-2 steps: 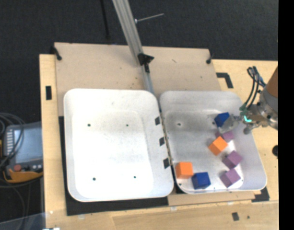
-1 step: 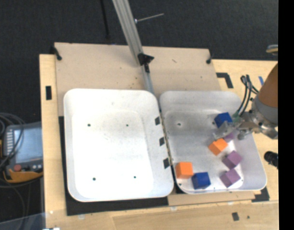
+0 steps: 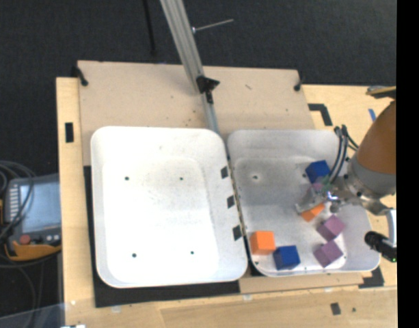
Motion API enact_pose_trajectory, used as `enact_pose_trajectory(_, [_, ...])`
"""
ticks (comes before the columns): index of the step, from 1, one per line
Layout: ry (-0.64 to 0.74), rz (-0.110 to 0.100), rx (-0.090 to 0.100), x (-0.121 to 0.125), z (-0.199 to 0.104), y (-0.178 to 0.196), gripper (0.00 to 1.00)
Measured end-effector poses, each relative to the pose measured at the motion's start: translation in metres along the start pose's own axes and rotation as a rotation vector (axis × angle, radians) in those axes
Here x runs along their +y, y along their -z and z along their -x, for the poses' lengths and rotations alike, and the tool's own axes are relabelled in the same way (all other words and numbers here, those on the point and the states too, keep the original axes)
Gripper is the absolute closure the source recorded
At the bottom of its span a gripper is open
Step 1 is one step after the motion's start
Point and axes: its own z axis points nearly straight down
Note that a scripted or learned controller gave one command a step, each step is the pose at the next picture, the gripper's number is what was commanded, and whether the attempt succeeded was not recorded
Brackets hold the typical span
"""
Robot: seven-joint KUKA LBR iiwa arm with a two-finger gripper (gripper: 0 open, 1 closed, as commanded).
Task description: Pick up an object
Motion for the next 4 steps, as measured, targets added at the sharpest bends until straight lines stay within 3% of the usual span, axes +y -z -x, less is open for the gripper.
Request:
enact_pose_trajectory(1, [-0.002,0.007,-0.002,0.001,0.002,-0.027,0.00])
enact_pose_trajectory(2, [-0.009,0.010,-0.001,0.002,0.002,-0.015,1.00])
enact_pose_trajectory(4, [0.007,0.010,-0.001,0.007,0.000,0.087,1.00])
